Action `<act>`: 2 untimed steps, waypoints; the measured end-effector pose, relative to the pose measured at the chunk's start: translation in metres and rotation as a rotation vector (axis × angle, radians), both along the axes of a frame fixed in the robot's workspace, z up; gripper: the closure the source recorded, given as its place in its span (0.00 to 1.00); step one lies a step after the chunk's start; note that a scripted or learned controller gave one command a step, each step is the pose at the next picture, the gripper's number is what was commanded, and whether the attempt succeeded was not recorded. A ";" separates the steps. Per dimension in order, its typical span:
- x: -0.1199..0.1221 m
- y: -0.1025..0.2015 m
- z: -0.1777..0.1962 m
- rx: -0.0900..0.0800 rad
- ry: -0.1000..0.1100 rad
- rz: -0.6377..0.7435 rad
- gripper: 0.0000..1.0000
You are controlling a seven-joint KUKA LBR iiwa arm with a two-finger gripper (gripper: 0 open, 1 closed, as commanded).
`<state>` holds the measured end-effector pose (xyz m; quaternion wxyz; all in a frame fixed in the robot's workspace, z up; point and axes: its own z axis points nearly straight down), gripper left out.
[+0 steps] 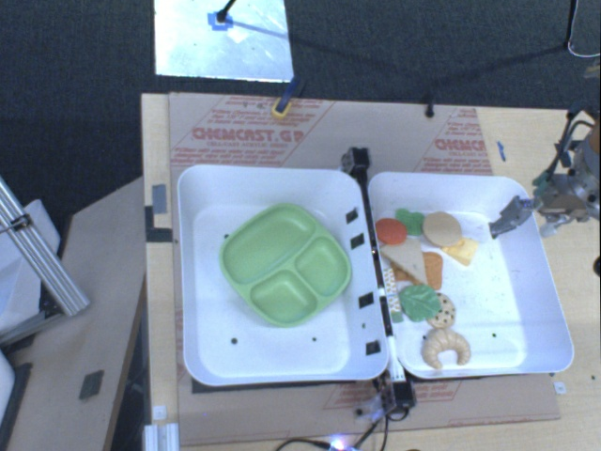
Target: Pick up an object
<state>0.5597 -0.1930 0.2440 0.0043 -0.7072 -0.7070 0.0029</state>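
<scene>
The right bin (526,346) holds a cluster of toy food along its left side. It includes a red tomato (391,230), a green piece (410,221), a tan bun (441,228), a yellow cheese wedge (461,250), a pale triangular slice (402,255), an orange cracker (433,269), a green leaf (419,301), a cookie (442,312) and a croissant (447,347). My gripper (512,217) hangs over the bin's upper right part, right of the cheese and apart from every item. Nothing shows in its grasp.
The left bin (202,346) carries a light green divided plate (285,263). A black hinge strip (372,271) runs between the bins. The arm (568,191) comes in over the right bin's far right rim. A metal sheet (223,26) lies beyond the bench.
</scene>
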 end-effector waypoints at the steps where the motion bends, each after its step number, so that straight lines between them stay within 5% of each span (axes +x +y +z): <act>1: 0.002 0.001 0.007 -0.003 -0.012 0.004 0.00; 2: 0.002 0.003 -0.056 -0.001 -0.007 0.002 0.00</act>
